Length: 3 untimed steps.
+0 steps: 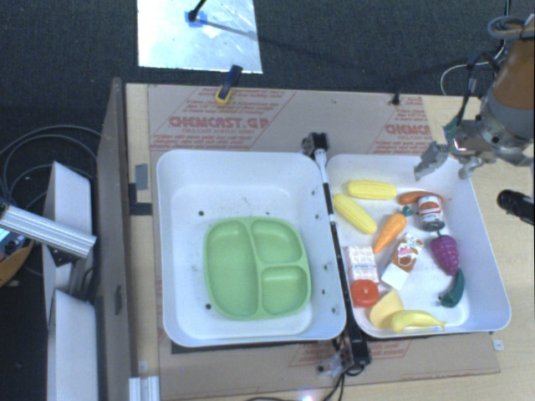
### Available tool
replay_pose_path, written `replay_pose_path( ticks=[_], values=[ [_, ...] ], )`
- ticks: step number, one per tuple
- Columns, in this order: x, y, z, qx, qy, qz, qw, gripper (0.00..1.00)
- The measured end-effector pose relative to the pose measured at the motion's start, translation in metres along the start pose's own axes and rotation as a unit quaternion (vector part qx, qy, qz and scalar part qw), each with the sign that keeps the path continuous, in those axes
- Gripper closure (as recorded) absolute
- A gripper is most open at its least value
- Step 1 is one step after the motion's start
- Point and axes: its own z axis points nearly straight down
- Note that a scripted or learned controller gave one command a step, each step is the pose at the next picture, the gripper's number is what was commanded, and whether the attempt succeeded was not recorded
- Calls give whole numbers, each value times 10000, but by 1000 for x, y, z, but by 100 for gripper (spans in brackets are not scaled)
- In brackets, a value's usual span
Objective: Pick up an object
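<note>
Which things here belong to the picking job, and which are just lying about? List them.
Job: gripper, open above the right bin; corn cobs, carrot, banana, grapes.

Lying about: green tray, foil sheet, cables.

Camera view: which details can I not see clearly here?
- Gripper: small and blurred above the right bin; whether it grips anything is unclear.
- Arm: cut off by the right edge.
- Small can: label too small to read.
- Banana: lies against a yellow piece of unclear identity.
</note>
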Motion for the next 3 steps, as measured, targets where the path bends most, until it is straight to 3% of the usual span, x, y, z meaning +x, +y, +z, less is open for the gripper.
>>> replay_pose_path(
  ticks=[1, 2, 3],
  values=[
    [30, -15, 165, 19, 14, -7, 10000, 0],
    [27, -12, 147, -18, -2, -4, 10000, 100],
    [102, -45, 53, -15, 12, -34, 10000, 100]
  ],
)
